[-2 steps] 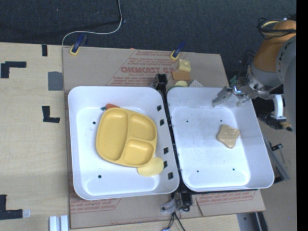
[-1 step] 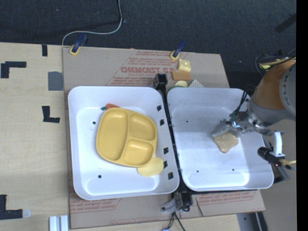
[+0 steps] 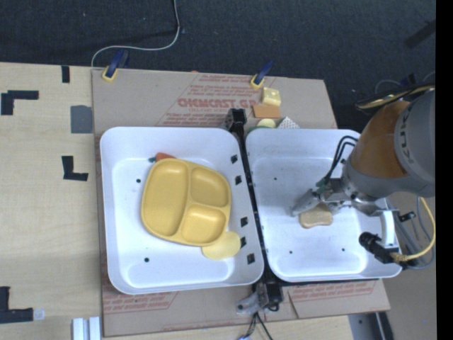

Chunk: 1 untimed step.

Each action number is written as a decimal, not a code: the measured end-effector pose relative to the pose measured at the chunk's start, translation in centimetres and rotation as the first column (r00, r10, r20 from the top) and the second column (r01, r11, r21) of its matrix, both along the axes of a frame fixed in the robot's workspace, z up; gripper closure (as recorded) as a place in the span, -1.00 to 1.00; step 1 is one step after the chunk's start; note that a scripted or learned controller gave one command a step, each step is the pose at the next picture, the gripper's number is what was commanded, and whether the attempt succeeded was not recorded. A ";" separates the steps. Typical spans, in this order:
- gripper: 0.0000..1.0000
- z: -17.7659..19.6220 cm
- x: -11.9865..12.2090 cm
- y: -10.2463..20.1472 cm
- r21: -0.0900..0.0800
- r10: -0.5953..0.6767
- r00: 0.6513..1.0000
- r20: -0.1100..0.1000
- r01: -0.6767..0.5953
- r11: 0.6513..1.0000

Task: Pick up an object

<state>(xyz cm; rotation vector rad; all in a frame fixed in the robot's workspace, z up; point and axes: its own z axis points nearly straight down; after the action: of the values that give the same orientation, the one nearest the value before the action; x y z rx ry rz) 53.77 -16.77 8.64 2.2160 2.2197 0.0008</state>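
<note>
Lying flat in the right bin (image 3: 283,253), a tan piece (image 3: 316,219) has its long axis running roughly left to right, its right end tipped slightly up the view. The gripper (image 3: 320,198) sits right over its upper edge; whether the claw is spread or pinching cannot be told. The arm (image 3: 386,154) covers that bin's right side. In the left bin (image 3: 117,261) a yellow tray (image 3: 185,201) lies tilted, with a pale yellow disc (image 3: 222,246) at its lower right corner and a red bit (image 3: 163,156) at its top edge. Small blocks (image 3: 268,105) sit behind the bins.
</note>
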 end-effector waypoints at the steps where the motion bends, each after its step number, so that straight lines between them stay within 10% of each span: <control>1: 1.00 1.0 0.1 -0.1 0.001 -0.001 1.000 0.000 0.001 1.000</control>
<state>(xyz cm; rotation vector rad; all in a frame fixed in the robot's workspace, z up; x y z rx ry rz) 53.88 -16.88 9.60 2.2176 2.2198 0.0016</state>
